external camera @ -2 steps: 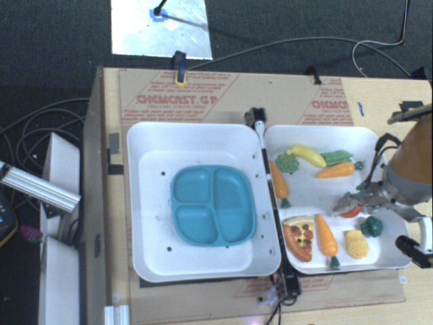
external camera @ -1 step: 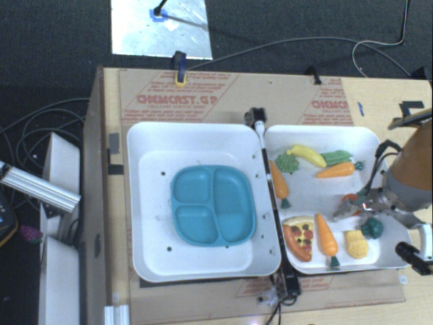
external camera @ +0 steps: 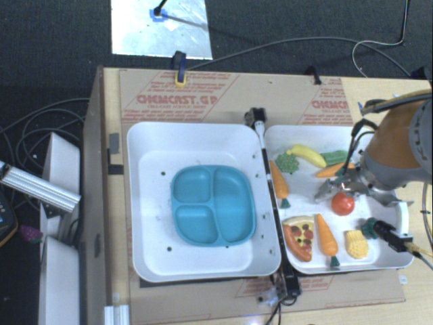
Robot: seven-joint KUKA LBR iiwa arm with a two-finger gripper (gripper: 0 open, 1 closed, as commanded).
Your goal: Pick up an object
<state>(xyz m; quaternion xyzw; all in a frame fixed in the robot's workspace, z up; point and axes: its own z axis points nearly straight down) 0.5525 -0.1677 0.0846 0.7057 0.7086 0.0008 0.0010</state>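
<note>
The right bin (external camera: 318,133) holds several toy foods: a yellow banana (external camera: 306,156), a broccoli floret (external camera: 287,162), a green pod (external camera: 333,158), a red tomato (external camera: 343,205), a pizza slice (external camera: 300,237), a carrot (external camera: 327,235) and a corn cob (external camera: 356,244). Another carrot (external camera: 278,181) lies along the bin's left wall. My gripper (external camera: 336,189) is low in this bin, right above the tomato's upper left side. A small orange piece (external camera: 328,171) pokes out from under it. The grey and orange arm (external camera: 399,144) comes in from the right.
The left bin (external camera: 145,141) holds a blue divided plate (external camera: 213,205). A black clip (external camera: 256,117) sits where the two bins meet at the back. Cables and a metal rail (external camera: 40,187) lie off the bench to the left.
</note>
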